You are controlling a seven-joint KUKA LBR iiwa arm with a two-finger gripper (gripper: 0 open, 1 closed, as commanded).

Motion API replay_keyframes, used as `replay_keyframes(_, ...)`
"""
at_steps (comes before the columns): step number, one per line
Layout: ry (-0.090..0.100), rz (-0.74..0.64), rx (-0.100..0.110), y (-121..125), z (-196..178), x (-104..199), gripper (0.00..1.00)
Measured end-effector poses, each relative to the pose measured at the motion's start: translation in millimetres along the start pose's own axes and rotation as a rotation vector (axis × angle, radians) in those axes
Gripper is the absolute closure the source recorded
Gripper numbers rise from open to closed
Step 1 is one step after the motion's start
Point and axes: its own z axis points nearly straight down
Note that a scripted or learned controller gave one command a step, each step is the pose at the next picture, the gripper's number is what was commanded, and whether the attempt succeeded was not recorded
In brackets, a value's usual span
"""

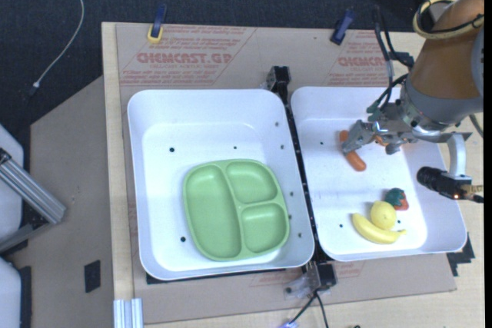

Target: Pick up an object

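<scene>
In the right bin (430,242) lie several toy foods. A small orange carrot-like piece (354,160) rests near the bin's middle left. A yellow banana (373,231), a yellow lemon (383,213) and a red and green strawberry-like piece (397,198) cluster near the front right. My gripper (374,138) hangs low over the back of the right bin, just above and right of the orange piece. Whether anything sits in it is hidden by the wrist.
A green divided plate (201,220) lies in the left bin (154,165). A black divider (296,157) runs between the bins. Clamps (156,28) sit at the bench's back edge. A black attachment (440,181) juts from the arm over the right bin's right rim.
</scene>
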Motion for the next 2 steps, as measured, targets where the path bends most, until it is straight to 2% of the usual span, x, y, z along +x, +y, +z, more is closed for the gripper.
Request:
replay_keyframes(1,-0.002,-0.003,-0.014,3.1,-7.4,0.2,0.0)
replay_keyframes(2,-0.001,-0.001,-0.009,-6.2,49.6,-3.3,0.0)
